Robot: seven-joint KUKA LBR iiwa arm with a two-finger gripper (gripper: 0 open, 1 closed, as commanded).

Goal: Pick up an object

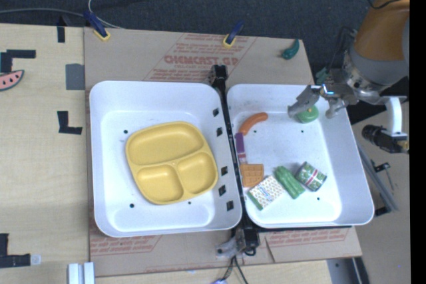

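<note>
Red lettering on the cardboard (200, 63) under the bins reads roughly "CHEMCAST GP". The left bin (106, 143) holds a yellow divided plate (172, 161). In the right bin (346, 169), an orange sausage (253, 122) lies at ten o'clock, a cracker (252, 174), patterned packet (266, 192), green pickle (289, 181) and small can (310, 176) toward six. At one o'clock the pincer (318, 103) straddles a green round object (307, 114), fingers spread, not clamped.

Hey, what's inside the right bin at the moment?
The right bin holds an orange sausage-shaped toy, a purple stick, a waffle-like square, a patterned packet, a green piece, a small can and a green round object under the gripper, partly covered.
</note>
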